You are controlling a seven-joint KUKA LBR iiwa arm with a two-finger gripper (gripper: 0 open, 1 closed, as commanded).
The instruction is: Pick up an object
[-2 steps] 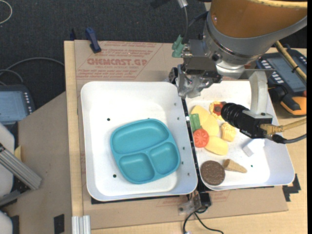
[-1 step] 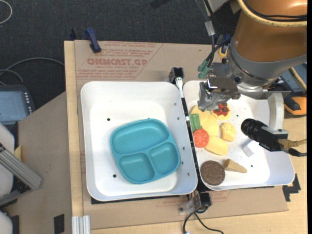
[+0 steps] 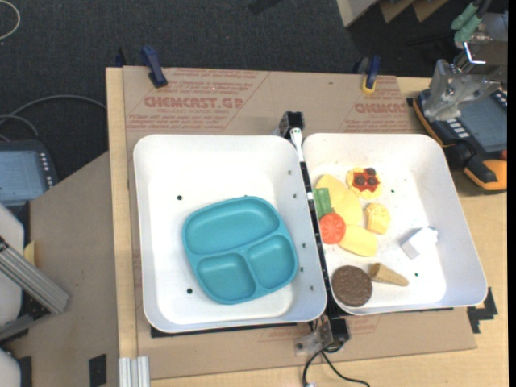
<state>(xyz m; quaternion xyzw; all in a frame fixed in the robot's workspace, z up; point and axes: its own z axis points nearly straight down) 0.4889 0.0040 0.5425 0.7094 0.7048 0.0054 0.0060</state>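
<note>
Gripper [image 3: 466, 24] seen at upper right, above surface [image 3: 242, 95], well apart from bins; its state cannot be told. Toy food clustered in right bin [image 3: 459, 208]: red tomato [image 3: 332, 229], brown cookie [image 3: 352, 285], yellow pieces [image 3: 355, 216], white block [image 3: 415, 241]. Teal divided plate [image 3: 239, 248] lying in left bin [image 3: 161, 184].

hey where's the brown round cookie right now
The brown round cookie lies in the right bin, at its near-left corner, just left of the cone piece and below the tomato.
</note>
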